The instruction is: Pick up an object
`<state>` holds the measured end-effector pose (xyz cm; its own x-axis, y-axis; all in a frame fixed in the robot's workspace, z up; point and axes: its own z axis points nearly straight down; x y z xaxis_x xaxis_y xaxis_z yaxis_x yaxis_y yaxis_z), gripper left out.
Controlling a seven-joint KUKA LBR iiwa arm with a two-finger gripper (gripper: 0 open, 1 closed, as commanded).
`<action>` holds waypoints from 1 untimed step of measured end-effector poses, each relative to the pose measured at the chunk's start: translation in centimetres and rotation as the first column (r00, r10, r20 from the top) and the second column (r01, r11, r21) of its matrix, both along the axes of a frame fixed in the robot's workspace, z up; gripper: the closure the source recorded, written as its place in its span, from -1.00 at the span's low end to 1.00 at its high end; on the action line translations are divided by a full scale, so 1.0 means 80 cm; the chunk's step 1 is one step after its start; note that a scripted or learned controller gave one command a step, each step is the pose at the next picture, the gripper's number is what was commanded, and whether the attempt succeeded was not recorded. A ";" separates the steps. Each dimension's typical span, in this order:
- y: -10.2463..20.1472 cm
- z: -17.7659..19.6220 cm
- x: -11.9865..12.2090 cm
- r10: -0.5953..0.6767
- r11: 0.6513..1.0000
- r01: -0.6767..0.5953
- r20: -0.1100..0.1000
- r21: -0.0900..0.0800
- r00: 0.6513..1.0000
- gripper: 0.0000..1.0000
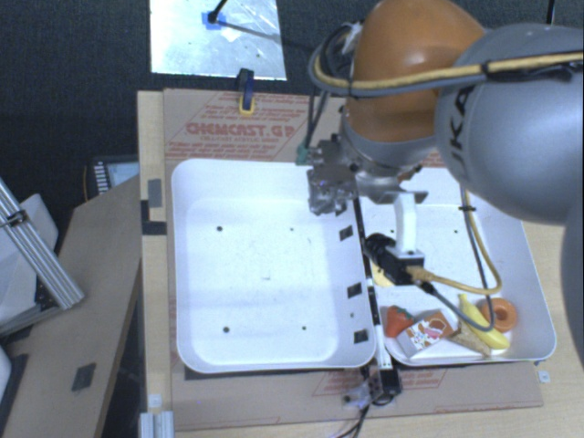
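At the near end of the bin on the view's right, four small items lie clustered together: a yellow toy banana, an orange ring just beside it, a white-and-red packet, and a red-orange piece touching the packet's left edge.

Gripper position: the gripper hangs over the far end of the divider between the two bins, closer to the left bin than to the cluster and well apart from every item. Nothing is seen in its grasp. Whether it is released or clenched cannot be told from this angle, because the wrist housing hides the tips.

Handling assessment:
1. Banana. Probably a light, stiff, smooth plastic moulding. Take hold across the narrow width at mid-length; a grasp near either tapered end is likely to slip off.
2. Ring. Light and low-lying. A grasp across its rim should work, but the banana crowds one side.
3. Packet. Looks soft and flat, and lies close to the bin wall. Expect it to crumple or slide; it is the least suitable choice.
4. Red-orange piece. Its shape is unclear at this resolution; treat it as a fallback.

Task status: no item has been lifted. The next move calls for travel toward the near end of the right-hand bin, followed by a descent over the banana's middle.
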<state>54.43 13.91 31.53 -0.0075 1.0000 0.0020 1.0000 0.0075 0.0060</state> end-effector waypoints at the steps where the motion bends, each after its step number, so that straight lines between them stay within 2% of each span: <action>1: 0.018 0.133 0.027 -0.001 1.000 0.001 0.008 0.002 1.000 1.00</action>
<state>56.61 15.38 42.17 -0.0065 1.0000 0.0039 0.9999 0.0064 0.0144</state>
